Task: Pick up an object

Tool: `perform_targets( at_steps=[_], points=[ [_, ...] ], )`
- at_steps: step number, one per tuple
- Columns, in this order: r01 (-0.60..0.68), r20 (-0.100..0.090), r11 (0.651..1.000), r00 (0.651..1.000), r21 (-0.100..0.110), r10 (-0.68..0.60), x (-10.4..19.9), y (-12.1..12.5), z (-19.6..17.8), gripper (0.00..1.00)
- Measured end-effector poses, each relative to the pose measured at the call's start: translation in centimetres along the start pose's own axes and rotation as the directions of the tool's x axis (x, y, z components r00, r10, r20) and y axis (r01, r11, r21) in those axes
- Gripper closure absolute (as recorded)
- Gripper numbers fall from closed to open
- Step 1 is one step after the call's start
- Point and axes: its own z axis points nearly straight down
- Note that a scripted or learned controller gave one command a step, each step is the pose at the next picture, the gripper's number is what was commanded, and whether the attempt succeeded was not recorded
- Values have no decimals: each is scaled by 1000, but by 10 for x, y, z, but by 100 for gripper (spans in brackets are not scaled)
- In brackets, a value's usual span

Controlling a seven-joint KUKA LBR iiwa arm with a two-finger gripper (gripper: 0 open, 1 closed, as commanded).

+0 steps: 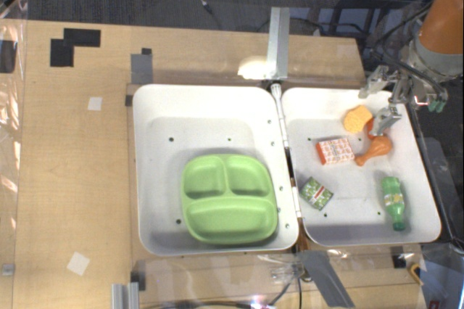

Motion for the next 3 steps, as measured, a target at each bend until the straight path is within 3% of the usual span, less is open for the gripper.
perform_targets(
  at_steps=[1, 2, 3],
  points=[
    [-138, -10, 990, 990, 2, 138, -13, -16, 98, 0],
    [-131, 14, 991, 991, 2, 131, -19, -14, 81, 100],
    [-611, 0, 791, 791, -4, 611, 10, 119, 5, 100]
  ],
)
